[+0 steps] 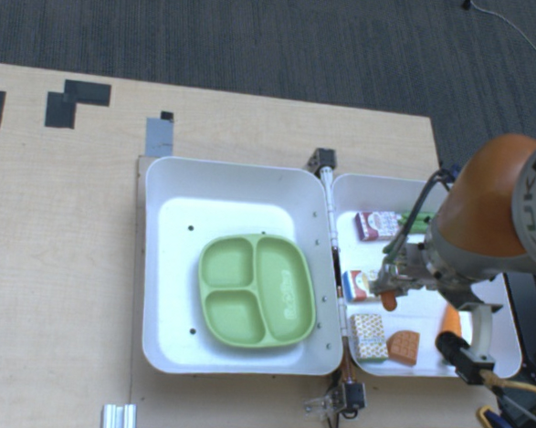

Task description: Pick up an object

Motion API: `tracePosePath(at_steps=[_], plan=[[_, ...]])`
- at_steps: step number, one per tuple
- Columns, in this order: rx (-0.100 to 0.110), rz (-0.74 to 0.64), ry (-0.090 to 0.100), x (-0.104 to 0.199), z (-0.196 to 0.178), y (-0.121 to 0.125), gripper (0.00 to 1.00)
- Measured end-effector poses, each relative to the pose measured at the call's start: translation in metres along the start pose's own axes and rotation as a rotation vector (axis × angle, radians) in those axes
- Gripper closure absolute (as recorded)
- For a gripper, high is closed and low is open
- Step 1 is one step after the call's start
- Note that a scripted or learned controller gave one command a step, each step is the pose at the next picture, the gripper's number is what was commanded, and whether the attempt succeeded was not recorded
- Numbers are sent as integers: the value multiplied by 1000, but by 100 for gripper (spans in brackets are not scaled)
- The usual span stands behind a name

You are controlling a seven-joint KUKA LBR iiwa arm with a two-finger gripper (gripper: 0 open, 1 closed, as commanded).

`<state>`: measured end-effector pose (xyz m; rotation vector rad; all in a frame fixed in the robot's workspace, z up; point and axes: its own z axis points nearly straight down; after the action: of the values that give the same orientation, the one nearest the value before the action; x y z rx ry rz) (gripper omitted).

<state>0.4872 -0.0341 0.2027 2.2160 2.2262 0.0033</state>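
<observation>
Arm down over the right bin [505,358], gripper [389,290] low among the small things there.

From where I stand, the grey arm with its orange band comes in from three o'clock and hides much of that bin; I cannot tell how the gripper is set, nor whether it has anything. Just at its tip sits a small brown-orange object [388,302], beside a little red and white packet [358,285] at nine o'clock of it. A maroon packet [375,225] lies toward twelve o'clock, and a speckled square [368,335] and an orange waffle-like piece [403,346] toward six. The left bin [169,247] on the table [54,267] holds a green divided plate [256,291].
</observation>
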Motion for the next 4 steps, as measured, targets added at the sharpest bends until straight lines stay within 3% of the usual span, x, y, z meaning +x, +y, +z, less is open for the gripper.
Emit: tracePosePath(at_steps=[1,2,3,4], plan=[[0,0,0,2,1,0,100],[0,2,-2,-9,19,24,100],[0,-1,0,8,1,2,100],[-1,0,-1,1,19,28,100]])
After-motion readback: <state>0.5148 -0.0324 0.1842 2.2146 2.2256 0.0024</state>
